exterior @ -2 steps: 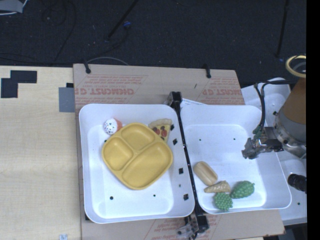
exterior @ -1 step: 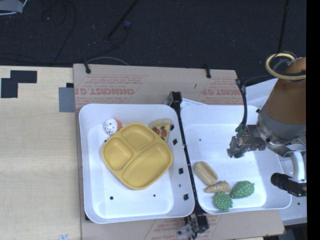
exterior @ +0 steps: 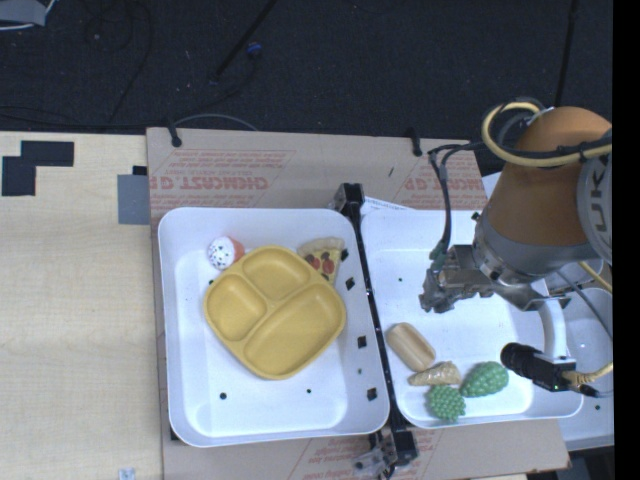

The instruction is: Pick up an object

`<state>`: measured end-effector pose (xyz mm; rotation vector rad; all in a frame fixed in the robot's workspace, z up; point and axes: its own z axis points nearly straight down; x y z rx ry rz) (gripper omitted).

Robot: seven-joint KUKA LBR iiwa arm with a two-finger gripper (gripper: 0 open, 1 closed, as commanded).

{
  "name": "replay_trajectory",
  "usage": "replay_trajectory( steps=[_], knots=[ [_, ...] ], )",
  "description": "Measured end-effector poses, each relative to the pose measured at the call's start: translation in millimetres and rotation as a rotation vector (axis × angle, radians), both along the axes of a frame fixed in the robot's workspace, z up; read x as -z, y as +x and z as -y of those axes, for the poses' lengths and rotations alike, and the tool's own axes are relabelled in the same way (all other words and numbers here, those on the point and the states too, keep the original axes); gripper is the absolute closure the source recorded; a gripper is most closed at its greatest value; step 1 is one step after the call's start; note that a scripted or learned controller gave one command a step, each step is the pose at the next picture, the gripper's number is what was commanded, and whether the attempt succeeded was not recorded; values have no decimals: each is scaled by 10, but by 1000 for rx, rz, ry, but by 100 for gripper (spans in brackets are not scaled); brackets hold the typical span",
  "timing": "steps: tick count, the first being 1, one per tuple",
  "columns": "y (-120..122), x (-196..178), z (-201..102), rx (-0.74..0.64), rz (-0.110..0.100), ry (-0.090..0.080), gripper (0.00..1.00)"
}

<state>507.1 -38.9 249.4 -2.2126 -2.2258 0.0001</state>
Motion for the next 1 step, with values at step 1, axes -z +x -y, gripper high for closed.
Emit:
replay_trajectory(
  steps=[1],
  knots=[
    [7,38,-618,0,-2,0,100]
  ],
)
